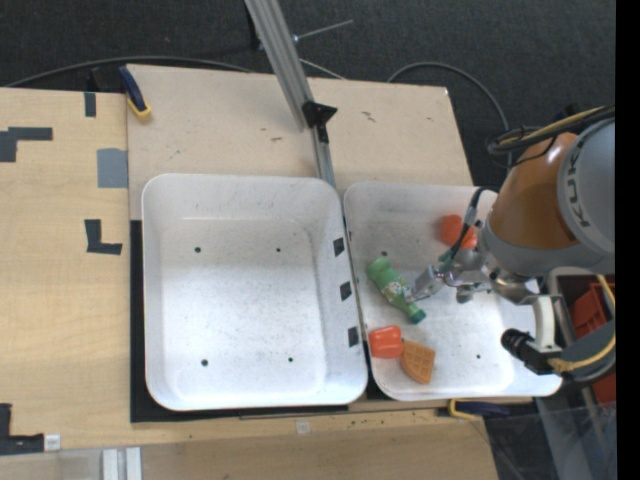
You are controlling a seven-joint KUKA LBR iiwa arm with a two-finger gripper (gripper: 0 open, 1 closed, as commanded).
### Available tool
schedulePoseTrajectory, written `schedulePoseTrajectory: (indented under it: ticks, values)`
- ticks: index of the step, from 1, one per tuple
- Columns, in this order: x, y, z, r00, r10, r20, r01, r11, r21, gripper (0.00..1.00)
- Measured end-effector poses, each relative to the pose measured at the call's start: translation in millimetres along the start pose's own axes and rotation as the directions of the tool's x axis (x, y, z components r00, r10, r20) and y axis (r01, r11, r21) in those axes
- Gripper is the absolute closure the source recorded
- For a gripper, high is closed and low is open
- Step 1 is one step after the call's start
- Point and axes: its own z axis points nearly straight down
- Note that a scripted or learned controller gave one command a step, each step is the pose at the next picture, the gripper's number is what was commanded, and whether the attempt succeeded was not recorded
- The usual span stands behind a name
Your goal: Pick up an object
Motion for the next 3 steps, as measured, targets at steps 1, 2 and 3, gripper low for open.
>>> schedulePoseTrajectory:
  ticks: [1, 2, 3]
  values:
    - [0, 0, 40, 1.0, -0.001, 0.002, 0.001, 1.0, -0.006, 0.0]
    - [1, 0, 28, 1.0, -0.002, 0.001, 0.002, 1.0, -0.006, 1.0]
    - [-4, 1, -34, 1.0, -0.001, 0.002, 0.001, 1.0, -0.012, 1.0]
